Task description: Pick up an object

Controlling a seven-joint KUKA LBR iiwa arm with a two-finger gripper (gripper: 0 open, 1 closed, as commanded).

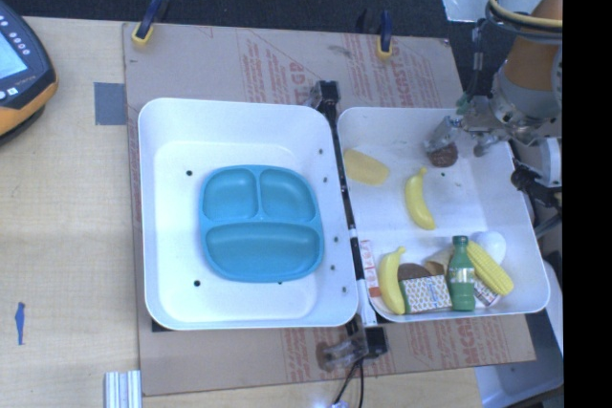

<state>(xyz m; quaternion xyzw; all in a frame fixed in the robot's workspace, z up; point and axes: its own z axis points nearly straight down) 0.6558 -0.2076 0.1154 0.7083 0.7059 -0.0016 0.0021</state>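
The counter [67,234] carries a cardboard sheet [249,62] held by clamps at its far edge, with two shallow white bins side by side on it. The left bin [163,301] contains a blue divided plate [261,223], lying flat near its centre. The right bin [521,225] holds the loose objects. The arm [526,53] enters at this bin's far right corner, and the gripper [451,137] sits low over a small brown object [442,154]; whether it is wide, narrow or holding anything cannot be told. A pale yellow piece [365,167] lies near the bin's left wall, and a banana [418,198] lies just right of it. Clustered along the near wall are a second banana [390,280], a green bottle [461,274], a corn cob [490,268] and a small printed box [427,294].
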